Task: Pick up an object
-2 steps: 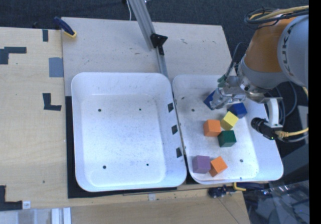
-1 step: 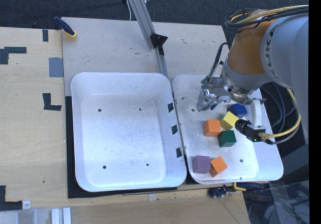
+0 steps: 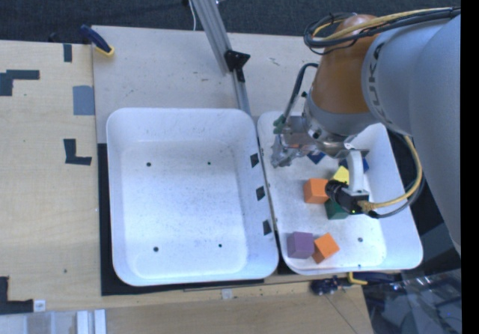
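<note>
My gripper [image 3: 283,154] hangs over the upper left part of the right bin [image 3: 397,250], under the grey arm with its orange band. Nothing shows between its fingers. To its right lies an orange block [image 3: 315,190], with a yellow block [image 3: 341,174] and a dark green block [image 3: 336,210] close by. A blue piece [image 3: 315,154] peeks out from under the wrist. Nearer the front of the bin sit a purple block [image 3: 301,244] and a second, smaller orange block [image 3: 325,247], touching each other.
The left bin [image 3: 179,198] stands beside the right one, their rims meeting at the middle. A grey metal bar [image 3: 213,22] slants down from the top to the bins' junction. A blue and yellow tool [image 3: 97,39] lies at the bench's far left corner.
</note>
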